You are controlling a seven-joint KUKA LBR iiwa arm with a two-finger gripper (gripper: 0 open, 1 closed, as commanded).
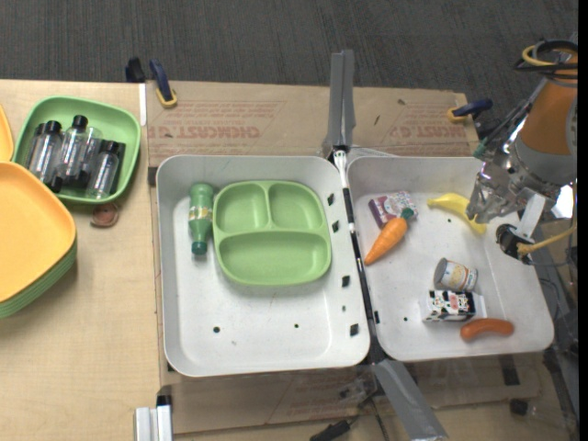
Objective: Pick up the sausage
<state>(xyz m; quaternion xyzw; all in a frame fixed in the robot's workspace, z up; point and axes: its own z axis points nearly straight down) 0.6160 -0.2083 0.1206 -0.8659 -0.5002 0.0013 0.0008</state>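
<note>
The sausage [487, 329] is a short orange-red link lying flat near the front right corner of the right bin [524, 288], just in front of a small black-and-white carton [450, 306]. My gripper [480, 209] hangs over the bin's far right side, close to the right end of a yellow banana [452, 206]. It is well behind the sausage, with nothing visibly held. The grey arm with its orange band [551, 118] comes in from the right edge.
The right bin also holds a carrot [387, 237], a purple packet [390, 206] and a small tipped can [456, 275]. In the left bin [184, 329] lie a green divided plate [272, 231] and a green bottle [199, 217]. Orange plates [32, 242] and a green tray of bottles [75, 150] stand at the left.
</note>
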